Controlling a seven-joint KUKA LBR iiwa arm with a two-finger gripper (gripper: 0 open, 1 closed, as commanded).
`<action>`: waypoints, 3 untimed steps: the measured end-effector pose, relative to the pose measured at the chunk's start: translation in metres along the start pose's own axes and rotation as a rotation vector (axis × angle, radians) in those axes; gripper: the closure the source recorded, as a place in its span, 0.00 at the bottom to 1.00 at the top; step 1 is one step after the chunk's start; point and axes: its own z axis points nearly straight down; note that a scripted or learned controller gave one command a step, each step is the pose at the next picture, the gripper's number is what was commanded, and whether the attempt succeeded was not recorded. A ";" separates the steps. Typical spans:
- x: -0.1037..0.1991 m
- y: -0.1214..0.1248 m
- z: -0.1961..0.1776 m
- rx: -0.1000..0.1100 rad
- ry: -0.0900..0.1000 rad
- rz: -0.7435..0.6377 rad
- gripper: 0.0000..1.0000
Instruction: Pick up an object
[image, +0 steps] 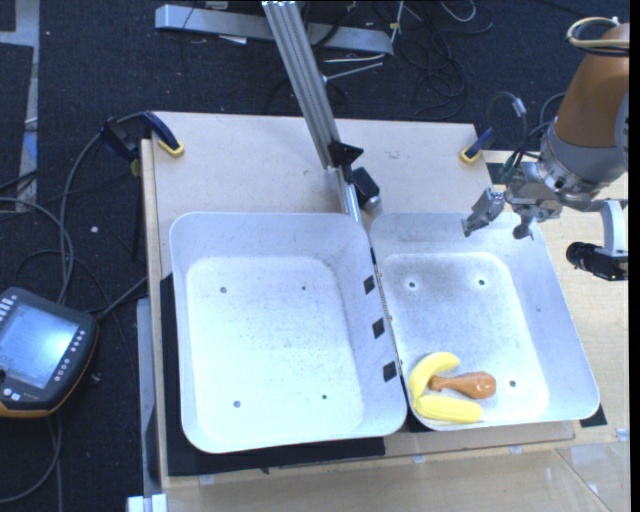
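At the far left a pendant (40, 350) is lying on the dark floor, its cables trailing toward the tabletop (260, 160). On the tabletop the left bin (195, 235) is sitting with nothing to grasp inside it, and a slanted metal rail (315, 100) is running down from the far side to the seam where the two bins are meeting. The right bin (545, 285) is holding the only candidates: a banana (432, 369), a second yellow piece (447, 410) and an orange drumstick (470, 384), all bunching together and touching in the near part of that bin, close to its near rim and not far from the seam. The jaws (495, 218) are hovering over the right bin's far edge, well apart from the cluster, looking spread and holding nothing. The step in hand, as I am judging it, is getting across to the pile and lining up on one item. Doing that well is probably meaning choosing the drumstick or the upper banana, straddling it across its narrow width, and coming straight down so the neighbours are not getting pushed. The middle of the right bin is offering open room for travelling; the sloping near wall and the left rim are crowding the pile, so a finger landing there is risking a jam or a skid.
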 end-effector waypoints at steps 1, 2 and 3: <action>0.001 0.006 0.045 0.004 0.001 0.000 0.00; -0.001 0.015 0.100 0.005 0.001 0.000 0.00; 0.000 0.014 0.138 0.003 0.001 -0.001 0.00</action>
